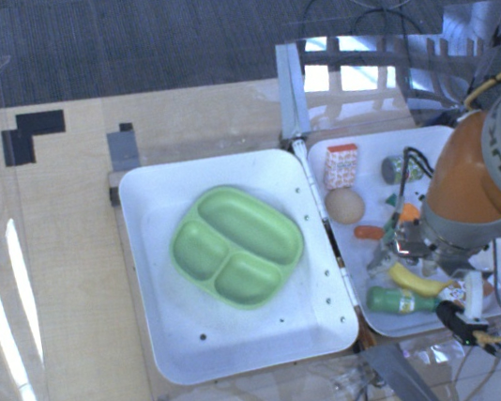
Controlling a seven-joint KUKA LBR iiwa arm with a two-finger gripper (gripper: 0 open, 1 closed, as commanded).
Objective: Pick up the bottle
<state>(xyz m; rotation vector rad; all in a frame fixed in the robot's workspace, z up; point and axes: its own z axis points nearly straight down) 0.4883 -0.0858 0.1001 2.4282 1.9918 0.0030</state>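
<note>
The bottle (397, 300) is green with a yellow label and lies on its side along the near wall of the right bin (376, 324). A yellow banana (414, 281) lies right behind it, touching or nearly touching it. My gripper (402, 242) hangs low over the middle of the right bin, just beyond the banana and a short way behind the bottle. The grey wrist and its orange band (465, 185) cover the bin's right half. Nothing shows held in the gripper.
The right bin also holds a red and white carton (341, 166), a beige egg-shaped thing (345, 206), a small red piece (368, 232), an orange piece (408, 212) and a can (394, 168). A green divided plate (236, 245) lies in the left bin (176, 350). Cables trail at the near right.
</note>
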